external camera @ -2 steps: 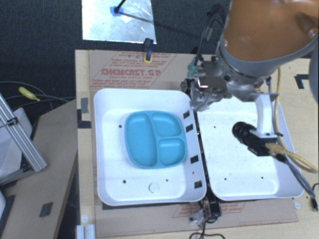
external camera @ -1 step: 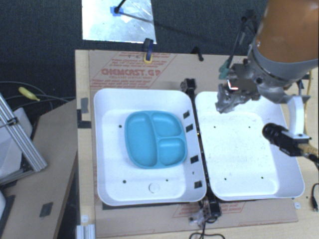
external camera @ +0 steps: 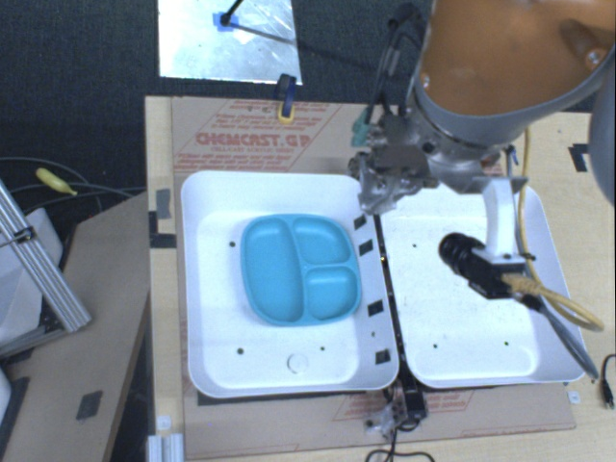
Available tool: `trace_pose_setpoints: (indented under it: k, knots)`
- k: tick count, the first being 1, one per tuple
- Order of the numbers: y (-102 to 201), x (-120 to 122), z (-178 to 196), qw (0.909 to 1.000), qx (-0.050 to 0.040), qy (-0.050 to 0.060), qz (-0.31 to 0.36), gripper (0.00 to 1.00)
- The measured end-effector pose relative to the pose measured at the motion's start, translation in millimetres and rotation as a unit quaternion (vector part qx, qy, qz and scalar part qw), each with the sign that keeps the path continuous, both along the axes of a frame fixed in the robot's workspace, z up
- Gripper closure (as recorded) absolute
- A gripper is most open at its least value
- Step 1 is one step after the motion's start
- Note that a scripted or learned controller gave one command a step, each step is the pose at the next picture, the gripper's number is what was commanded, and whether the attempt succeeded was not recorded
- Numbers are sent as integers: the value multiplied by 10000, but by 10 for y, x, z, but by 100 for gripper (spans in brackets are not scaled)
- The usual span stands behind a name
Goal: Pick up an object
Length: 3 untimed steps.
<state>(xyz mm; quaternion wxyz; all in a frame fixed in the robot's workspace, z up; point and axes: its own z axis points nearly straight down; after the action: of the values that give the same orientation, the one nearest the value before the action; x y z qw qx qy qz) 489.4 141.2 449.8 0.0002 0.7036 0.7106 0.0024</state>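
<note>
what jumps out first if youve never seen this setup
A bright blue divided plate lies in the middle of the left bin, the strongest colour on the bench. Above the seam between the bins looms the arm, big and orange at top right, with its tool over the far rim.

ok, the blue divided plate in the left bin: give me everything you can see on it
The light blue divided plastic plate is a rounded rectangle with three compartments: one long section on its left, two smaller ones on its right, parted by raised ridges. It looks smooth, matte and whole, with nothing in it. It lies flat, right side up, turned slightly askew, near the middle of the left shallow white bin, resting on the bin floor. Its right edge sits close to the bin's right wall. The arm's gripper is above the bins' dividing edge, apart from the plate.
</note>
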Motion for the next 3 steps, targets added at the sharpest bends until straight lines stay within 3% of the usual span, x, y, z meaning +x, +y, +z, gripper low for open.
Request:
trace_pose_setpoints:
  k: [1, 2, 3]
  knots:
    - [-40, 9, 112, 10000, -3, -13, -13, 100]
    - [168, 314, -866, 10000, -28, 54, -42, 100]
    - [161, 522, 628, 10000, 15, -78, -28, 100]
